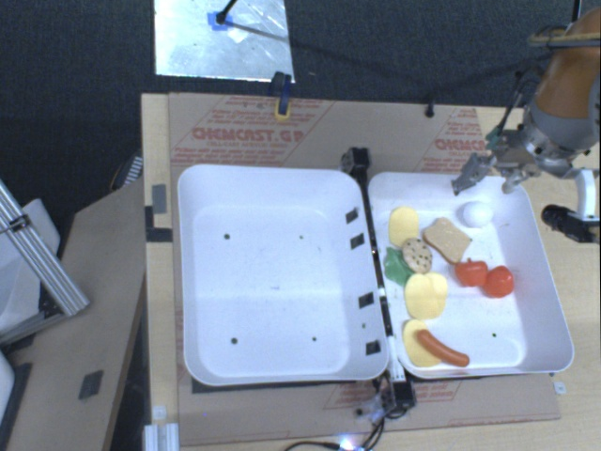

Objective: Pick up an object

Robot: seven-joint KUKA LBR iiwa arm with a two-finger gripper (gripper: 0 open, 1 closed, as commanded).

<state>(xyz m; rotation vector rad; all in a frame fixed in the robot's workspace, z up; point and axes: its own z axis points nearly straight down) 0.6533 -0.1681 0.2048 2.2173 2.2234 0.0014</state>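
Toy food, smooth moulded plastic, all in the right bin (549, 280). Nearest the camera: a glossy orange-red sausage (441, 349) lying on a pale yellow rounded piece (414, 334). Just beyond: a yellow disc-like piece (426, 294), then a speckled brown cookie (417, 256) touching a green leafy shape (396, 268). To the right: two shiny red pieces (486, 277) side by side. Farther back: a tan, matte slice of bread (447, 240), a yellow oval (404, 224), and a white egg-like ball (475, 214) near the far wall. Above that ball: the gripper (486, 178), metal fingers spread apart, clasping nothing, below the orange-banded arm (569, 87). Left bin (272, 181): shallow white plastic with rounded corners and small dark holes. Under both: printed brown cardboard (244, 125). Farthest: a crinkled silvery sheet (223, 26).
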